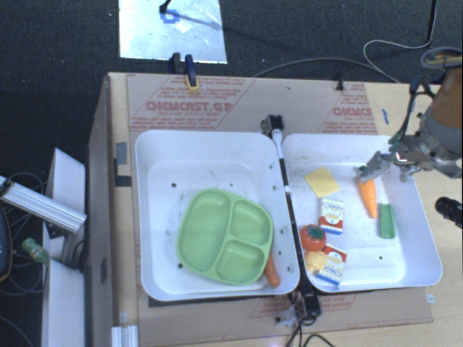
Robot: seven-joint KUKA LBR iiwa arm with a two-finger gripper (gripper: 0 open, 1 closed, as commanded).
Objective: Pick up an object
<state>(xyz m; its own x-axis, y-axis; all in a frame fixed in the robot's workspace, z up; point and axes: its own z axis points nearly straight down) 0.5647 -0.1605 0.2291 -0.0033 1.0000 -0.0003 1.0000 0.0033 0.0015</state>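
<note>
My gripper (375,168) hangs over the upper right part of the right bin (416,266), reaching in from the right. It sits just above the top end of an orange carrot (370,198), and nothing shows in its hold. A green cucumber-like piece (386,220) lies right of the carrot. Further left lie a yellow slice (322,182), a small carton (332,215) and a red tomato (313,238). Near the front of the bin is a second carton (333,265) beside a yellow piece (315,260).
The left bin (163,157) holds a green divided plate (224,235), with an orange sausage-like piece (271,272) at its lower right edge. A ridge (286,186) separates the bins. Cables run across the bench behind the bins.
</note>
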